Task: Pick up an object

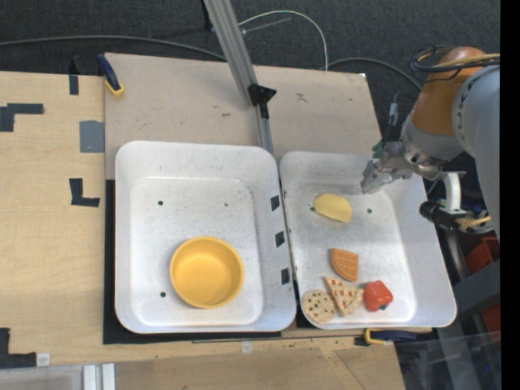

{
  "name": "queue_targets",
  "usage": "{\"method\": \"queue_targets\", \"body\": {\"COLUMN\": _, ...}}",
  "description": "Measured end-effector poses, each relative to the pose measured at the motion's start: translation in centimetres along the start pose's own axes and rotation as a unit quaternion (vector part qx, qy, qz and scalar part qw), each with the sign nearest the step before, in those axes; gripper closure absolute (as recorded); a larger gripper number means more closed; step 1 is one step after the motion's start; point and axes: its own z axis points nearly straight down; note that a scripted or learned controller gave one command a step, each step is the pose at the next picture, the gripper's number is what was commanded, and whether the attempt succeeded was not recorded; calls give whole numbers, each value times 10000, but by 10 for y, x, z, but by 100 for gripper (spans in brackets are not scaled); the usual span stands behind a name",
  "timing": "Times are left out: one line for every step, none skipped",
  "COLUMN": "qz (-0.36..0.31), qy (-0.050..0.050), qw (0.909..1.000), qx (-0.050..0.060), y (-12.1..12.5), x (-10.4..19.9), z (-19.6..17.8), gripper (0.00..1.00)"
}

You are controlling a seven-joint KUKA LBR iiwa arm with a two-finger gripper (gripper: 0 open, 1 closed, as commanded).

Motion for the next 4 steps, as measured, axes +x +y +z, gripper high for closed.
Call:
{"method": "queue_targets", "body": {"qz": 10, "qy": -3, "qw": 10000, "qx": -35, "y": 6, "x": 3, "z": -63, "gripper": 100}}
{"method": "queue_targets", "body": {"qz": 14, "qy": -4, "qw": 10000, "qx": -35, "y": 3, "x": 1, "z": -126, "gripper": 100}}
{"method": "queue_targets", "body": {"qz": 12, "qy": -4, "qw": 10000, "qx": -36, "y": 4, "x": 1, "z": -180, "gripper": 100}}
{"method": "queue_targets", "body": {"qz": -4, "qy": 8, "qw": 10000, "qx": -5, "y": -7, "x": 45, "z": -176, "gripper": 100}}
